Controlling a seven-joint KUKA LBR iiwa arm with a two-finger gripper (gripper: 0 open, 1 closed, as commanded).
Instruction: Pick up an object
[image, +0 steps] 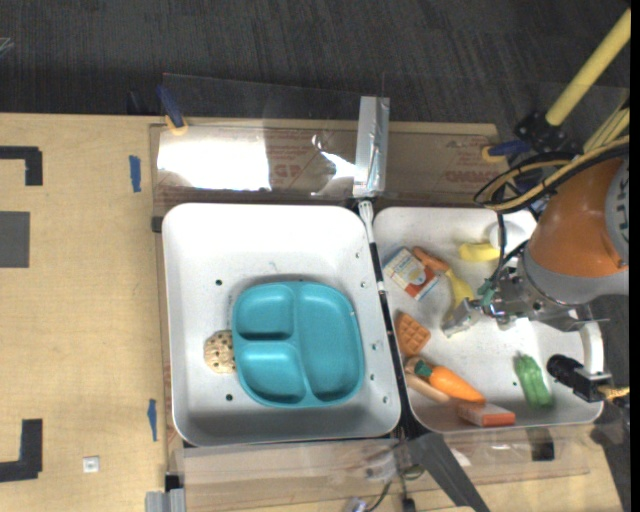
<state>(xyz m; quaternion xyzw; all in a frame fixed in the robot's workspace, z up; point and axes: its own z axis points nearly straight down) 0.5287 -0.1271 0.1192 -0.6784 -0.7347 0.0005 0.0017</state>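
Note:
My gripper (462, 317) hangs low over the middle of the right bin (480, 225), reaching in from the right under the orange-banded wrist (585, 230). Close to its tip lie a yellow banana piece (461, 291) and an orange waffle-like square (412, 332). A small white, blue and orange box (408, 271) sits up and to the left. An orange carrot (450, 382) and a red block (486, 415) lie near the front wall. A green pickle (532, 381) rests at the right. I see nothing lifted between the gripper tips.
The left bin (190, 240) holds a teal divided plate (297, 340) with a cookie (220, 352) at its left edge. Another yellow piece (479, 251) lies at the back of the right bin. Cables (520, 175) and a yellow pole (590, 65) crowd the upper right.

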